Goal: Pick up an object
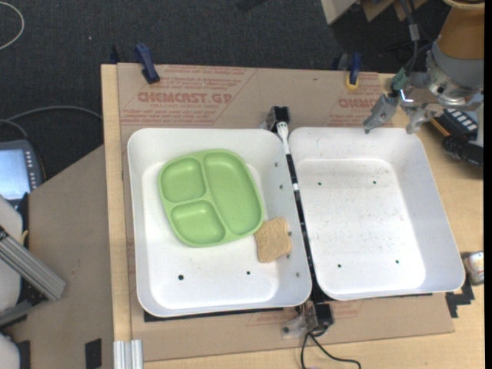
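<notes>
The gripper [398, 114] is held above the far right corner of the right bin [430, 206], its fingers spread apart with nothing between them. Well to its left and nearer the camera, a green tray [211, 197] and a tan sponge [273, 240], touching, are seen in the left bin [146, 229].

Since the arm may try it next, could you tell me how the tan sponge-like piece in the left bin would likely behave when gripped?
The tan piece looks porous and thin, so it is probably light and would squash somewhat. Lying flat, it is unlikely to roll. One edge touches the green divided plate, so a push might nudge the plate. The pincer is over the right bin's far edge.
</notes>
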`<state>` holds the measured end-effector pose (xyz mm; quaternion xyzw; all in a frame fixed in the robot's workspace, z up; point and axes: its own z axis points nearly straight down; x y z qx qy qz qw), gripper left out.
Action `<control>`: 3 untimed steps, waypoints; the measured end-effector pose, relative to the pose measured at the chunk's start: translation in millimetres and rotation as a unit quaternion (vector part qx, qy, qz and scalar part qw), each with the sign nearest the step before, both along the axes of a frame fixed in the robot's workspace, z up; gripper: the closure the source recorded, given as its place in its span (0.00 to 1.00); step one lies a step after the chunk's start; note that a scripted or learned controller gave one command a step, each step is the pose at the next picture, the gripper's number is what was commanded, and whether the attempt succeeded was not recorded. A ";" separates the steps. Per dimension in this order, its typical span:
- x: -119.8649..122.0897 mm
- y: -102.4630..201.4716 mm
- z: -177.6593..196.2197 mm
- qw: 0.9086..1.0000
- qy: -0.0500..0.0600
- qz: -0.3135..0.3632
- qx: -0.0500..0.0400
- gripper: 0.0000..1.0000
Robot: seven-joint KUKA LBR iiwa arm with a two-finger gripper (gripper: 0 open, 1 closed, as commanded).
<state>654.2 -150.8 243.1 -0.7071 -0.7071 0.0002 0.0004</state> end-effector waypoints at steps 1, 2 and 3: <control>-74.3 52.1 106.9 1.000 -0.005 0.002 0.000 0.00; -91.9 19.8 230.9 1.000 -0.009 -0.002 -0.003 0.00; -167.9 -5.1 297.9 1.000 -0.006 -0.002 -0.002 0.00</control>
